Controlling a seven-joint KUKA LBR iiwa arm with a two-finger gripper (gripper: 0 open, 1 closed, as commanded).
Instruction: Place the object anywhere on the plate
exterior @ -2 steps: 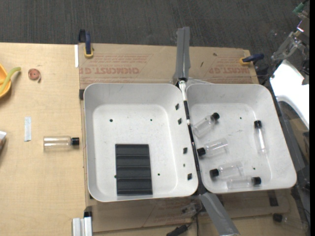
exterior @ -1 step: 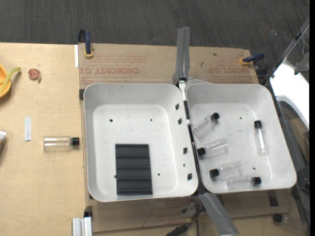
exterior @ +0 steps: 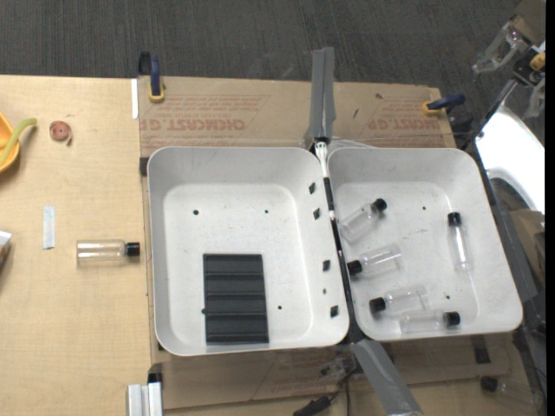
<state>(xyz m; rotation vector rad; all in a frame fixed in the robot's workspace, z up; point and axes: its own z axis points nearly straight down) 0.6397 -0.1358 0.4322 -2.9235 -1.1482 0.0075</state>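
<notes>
While the arm [exterior: 519, 42] hangs well clear, its grasp impossible to tell, picking seems first: reach a capped vial [exterior: 362, 220], black ridged plate [exterior: 234, 299] beyond.

Arm [exterior: 520, 33] raised at upper right edge

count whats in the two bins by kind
clear bottles with black caps, right bin: 5
black ridged plate, left bin: 1
total: 6
</notes>
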